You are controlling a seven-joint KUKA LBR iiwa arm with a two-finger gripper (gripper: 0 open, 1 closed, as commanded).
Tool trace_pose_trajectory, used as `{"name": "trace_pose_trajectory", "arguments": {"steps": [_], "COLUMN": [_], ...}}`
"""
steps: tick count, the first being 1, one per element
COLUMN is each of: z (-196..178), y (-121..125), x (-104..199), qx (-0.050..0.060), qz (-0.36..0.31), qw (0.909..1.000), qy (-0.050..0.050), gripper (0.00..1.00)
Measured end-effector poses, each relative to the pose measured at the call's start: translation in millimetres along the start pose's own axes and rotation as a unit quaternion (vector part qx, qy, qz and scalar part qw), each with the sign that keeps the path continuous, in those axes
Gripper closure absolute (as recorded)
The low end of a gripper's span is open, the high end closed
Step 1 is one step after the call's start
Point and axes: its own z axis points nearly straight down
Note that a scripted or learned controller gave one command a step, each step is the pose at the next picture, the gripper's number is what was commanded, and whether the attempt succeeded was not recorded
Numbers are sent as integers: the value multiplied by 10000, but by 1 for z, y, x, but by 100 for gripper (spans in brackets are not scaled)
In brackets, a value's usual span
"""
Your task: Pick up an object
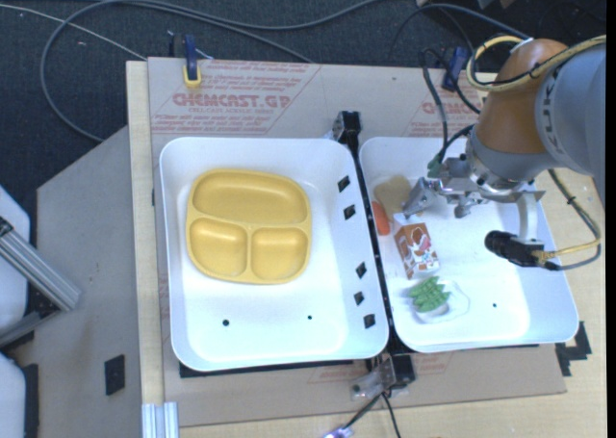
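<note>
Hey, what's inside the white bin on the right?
A small orange piece, a red-and-white printed packet and a green leafy toy. The grey arm and gripper cover the upper part of that bin.

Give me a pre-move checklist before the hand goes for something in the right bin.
1. Things to pick lie in the right bin: ok. There is a small carton, a green toy and an orange piece.
2. Hand is over the right bin: ok.
3. Hand is lined up on a target: not ok. It sits toward the far side of the bin from the carton.
4. Hand's height above the bin floor: cannot tell from this slanted view.
5. Room around the carton: probably not ok. The orange piece and the green toy lie close on either side.
6. The yellow tray stays out of the path: ok. It is in the left bin.
</note>
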Motion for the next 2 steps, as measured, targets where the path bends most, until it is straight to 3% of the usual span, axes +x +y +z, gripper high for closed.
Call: {"name": "trace_pose_trajectory", "arguments": {"steps": [1,2], "z": [25,11], "y": [2,4], "x": [0,1], "qx": [-41,-70], "qz": [1,-4], "qw": [10000,10000], "qy": [-4,2], "gripper": [0,100]}}
